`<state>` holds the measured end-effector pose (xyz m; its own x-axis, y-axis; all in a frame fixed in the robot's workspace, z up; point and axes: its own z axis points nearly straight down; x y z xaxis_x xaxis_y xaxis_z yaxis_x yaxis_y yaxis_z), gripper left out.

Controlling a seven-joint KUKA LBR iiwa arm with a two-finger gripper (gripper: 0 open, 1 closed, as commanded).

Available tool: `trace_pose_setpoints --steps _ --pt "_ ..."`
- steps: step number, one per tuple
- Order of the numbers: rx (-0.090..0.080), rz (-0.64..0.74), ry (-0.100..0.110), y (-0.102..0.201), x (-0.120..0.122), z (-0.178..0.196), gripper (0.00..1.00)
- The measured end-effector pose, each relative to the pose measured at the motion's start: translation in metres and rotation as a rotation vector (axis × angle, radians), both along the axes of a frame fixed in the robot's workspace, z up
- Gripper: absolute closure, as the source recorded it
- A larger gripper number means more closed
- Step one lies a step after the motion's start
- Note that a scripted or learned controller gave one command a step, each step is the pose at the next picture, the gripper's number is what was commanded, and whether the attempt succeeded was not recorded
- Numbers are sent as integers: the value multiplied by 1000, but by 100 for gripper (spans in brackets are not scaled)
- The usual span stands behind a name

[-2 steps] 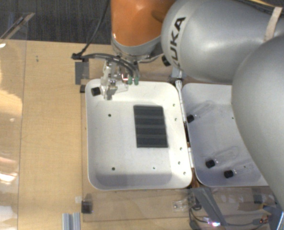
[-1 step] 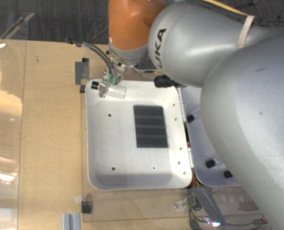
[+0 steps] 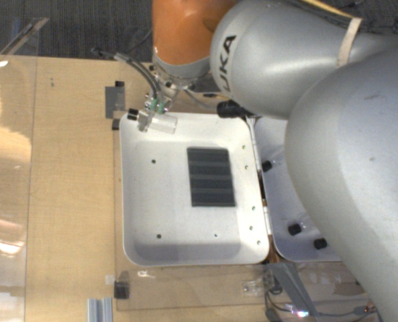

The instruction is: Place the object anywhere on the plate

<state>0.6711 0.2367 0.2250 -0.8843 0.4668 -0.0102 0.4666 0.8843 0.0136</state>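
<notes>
Camera view: the wrist hangs low over the far left corner of the left bin (image 3: 137,200).
On the pale wooden desk (image 3: 64,180), a small clear piece (image 3: 162,123) sits at that corner right by the jaws; whether they are released, clenched or grasping it cannot be told. A dark ribbed slab (image 3: 211,176) lies flat mid-bin, apart from the clear piece. Further right, the right bin (image 3: 279,206), largely hidden by the arm (image 3: 333,113), shows small black bits (image 3: 294,229).
</notes>
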Motion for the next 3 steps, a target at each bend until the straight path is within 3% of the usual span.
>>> trace_pose_setpoints --steps 1,3 --pt "-5 87 5 -1 -13 39 100" --pt "2 89 -12 0 -10 64 100"
